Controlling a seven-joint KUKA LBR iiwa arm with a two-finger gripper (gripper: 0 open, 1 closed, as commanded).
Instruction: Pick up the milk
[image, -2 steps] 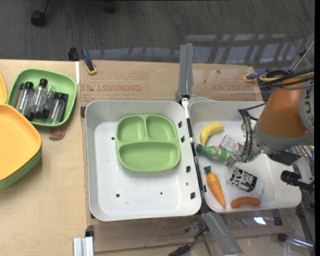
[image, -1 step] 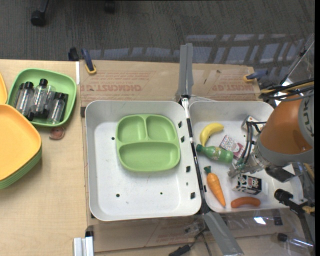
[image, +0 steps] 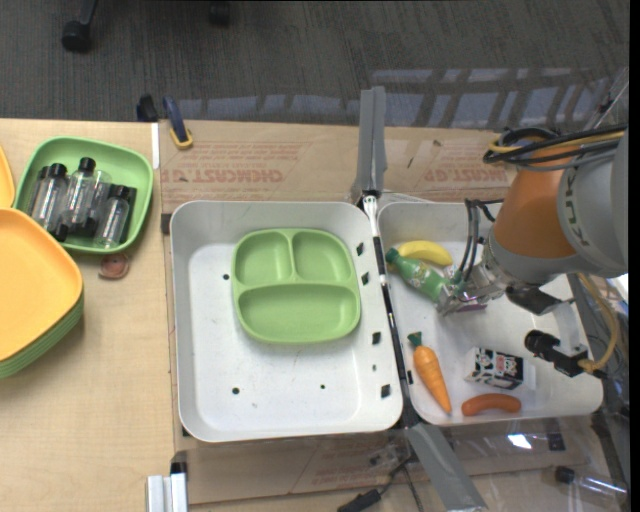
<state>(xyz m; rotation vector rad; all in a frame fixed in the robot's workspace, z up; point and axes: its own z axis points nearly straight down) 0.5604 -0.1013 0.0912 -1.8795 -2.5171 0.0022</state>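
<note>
Fingers low beside green bottle, spread not discernible; arm bent in from right; milk apart, untouched.

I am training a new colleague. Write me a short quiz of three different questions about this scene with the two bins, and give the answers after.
1. True or false: the milk carton lies in the right bin.
2. Which item is closest to the gripper? A) carrot B) green bottle C) sausage
3. Fill in: the green divided plate lies in the ____ bin.

Key
1. True; the carton lies near the bin's front, between the carrot and the bin's right side, apart from the gripper.
2. B; the gripper is right at the bottle's lower end, beside the banana.
3. Left; it lies in the left bin.
</note>
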